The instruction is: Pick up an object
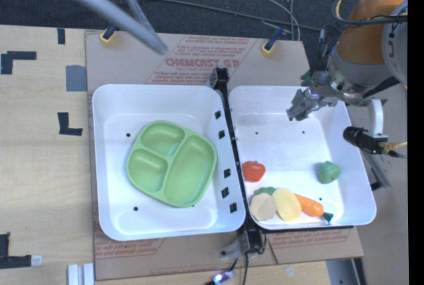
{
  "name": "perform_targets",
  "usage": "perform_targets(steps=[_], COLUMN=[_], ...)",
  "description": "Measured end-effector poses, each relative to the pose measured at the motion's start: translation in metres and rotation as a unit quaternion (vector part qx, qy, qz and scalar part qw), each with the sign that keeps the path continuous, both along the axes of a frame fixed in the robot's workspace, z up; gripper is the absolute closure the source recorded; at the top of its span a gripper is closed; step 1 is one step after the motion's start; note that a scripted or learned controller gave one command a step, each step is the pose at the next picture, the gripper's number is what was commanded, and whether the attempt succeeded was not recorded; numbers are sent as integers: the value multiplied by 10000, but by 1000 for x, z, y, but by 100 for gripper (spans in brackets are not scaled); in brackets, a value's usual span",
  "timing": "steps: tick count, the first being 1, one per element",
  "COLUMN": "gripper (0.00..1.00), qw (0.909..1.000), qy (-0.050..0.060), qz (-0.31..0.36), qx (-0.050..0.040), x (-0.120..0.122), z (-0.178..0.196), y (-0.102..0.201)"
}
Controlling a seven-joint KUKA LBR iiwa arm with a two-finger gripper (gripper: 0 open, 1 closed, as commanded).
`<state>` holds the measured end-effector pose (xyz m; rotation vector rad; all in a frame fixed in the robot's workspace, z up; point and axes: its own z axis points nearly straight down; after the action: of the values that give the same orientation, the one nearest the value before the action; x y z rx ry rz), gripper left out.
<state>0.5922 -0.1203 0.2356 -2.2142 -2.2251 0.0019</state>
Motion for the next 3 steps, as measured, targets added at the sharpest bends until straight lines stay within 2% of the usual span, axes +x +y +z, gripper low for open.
perform_targets(steps=[2, 3], gripper=[100, 100], qw=[10000, 10000], qy=[-1, -9], qz=[5, 10], qx=[4, 3], x=[-32, -36], z=[4, 9], y=[97, 148])
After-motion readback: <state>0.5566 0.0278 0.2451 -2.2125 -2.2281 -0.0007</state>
